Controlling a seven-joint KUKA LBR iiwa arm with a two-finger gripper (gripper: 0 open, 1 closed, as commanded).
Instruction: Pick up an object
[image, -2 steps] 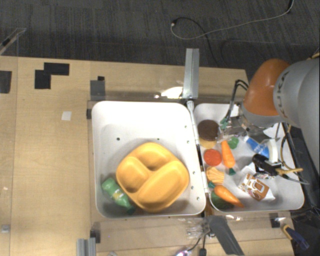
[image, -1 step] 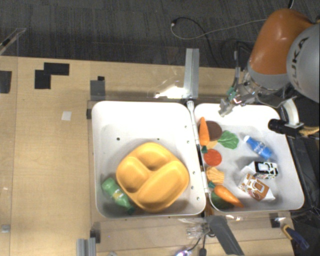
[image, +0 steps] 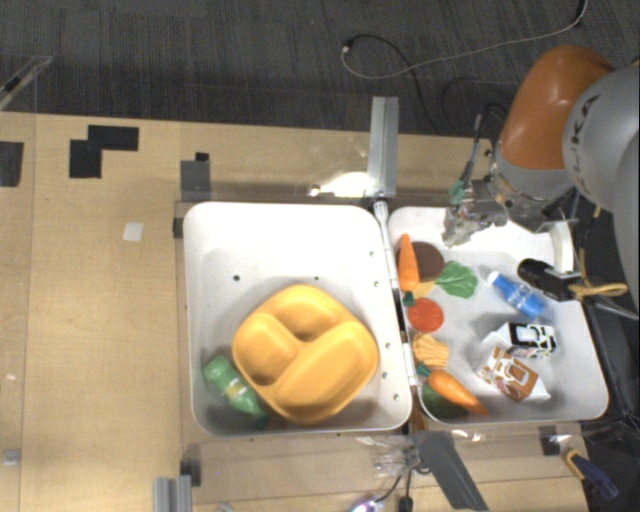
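"While the gripper (image: 465, 222) hangs over the back of the right bin (image: 590, 400), what lies farthest from it?" asks Mia.

"The left bin (image: 215, 240)," says Tom. "It has one green bottle (image: 228, 385) and one big yellow dish (image: 305, 350). The bottle is tucked between the dish and the bin wall, likely because the dish takes up so much room. Both are well apart from the gripper."

"And closer in?"

"The right bin has the small toys. There are two carrots. The first carrot (image: 407, 262) is near the gripper. The second carrot (image: 455, 390) is far from it, by the front wall. One brown round thing (image: 430, 258) touches the first carrot. One green leaf (image: 458, 280) lies near the gripper, closest of all. Then come one red tomato (image: 426, 316) and one yellow ridged toy (image: 432, 351), farther off. Past the gripper's other side are one blue bottle (image: 517, 293), one small black-and-white toy (image: 532, 338) and one packet (image: 512, 375)."

"Why do they lie loose?"

"Probably so that any one can be grabbed from above. The walls keep them in."

"Is the gripper open or closed?"

"That cannot be told from here. The leaf and the brown round thing look like the easiest picks, being closest."
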